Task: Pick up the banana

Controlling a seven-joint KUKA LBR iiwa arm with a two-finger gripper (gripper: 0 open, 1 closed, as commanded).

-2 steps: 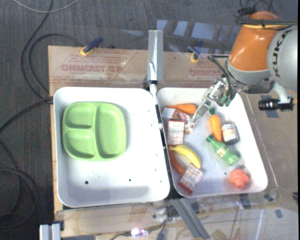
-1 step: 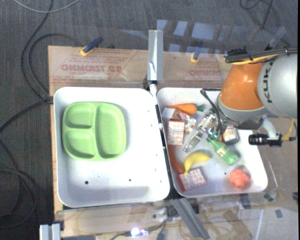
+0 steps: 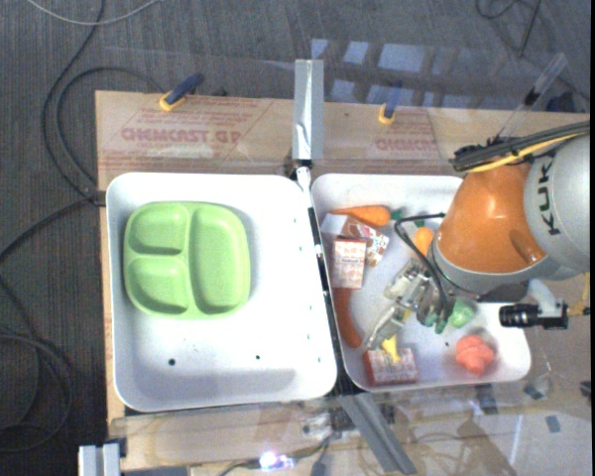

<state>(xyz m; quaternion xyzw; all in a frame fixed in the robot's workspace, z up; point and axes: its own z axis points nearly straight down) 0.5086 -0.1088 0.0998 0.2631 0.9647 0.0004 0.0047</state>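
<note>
Banana (image 3: 385, 344): taken to be the small yellow piece in the right bin (image 3: 428, 184), just at 7 o'clock of the gripper (image 3: 405, 303) and partly hidden beneath it. Gripper: hangs low over the bin's middle, slanted toward 7 o'clock, judged to be lined up for a grasp; apart or together cannot be told, and nothing is seen clamped. Banana's long axis: appears to run 1 to 7 o'clock, free end toward 7; uncertain, since little shows. Neighbours: red packet (image 3: 392, 366) touching at 6 o'clock, green item (image 3: 459, 315) at 3 o'clock, carton (image 3: 350, 262) at 11 o'clock. The crowding leaves little clearance.
</note>
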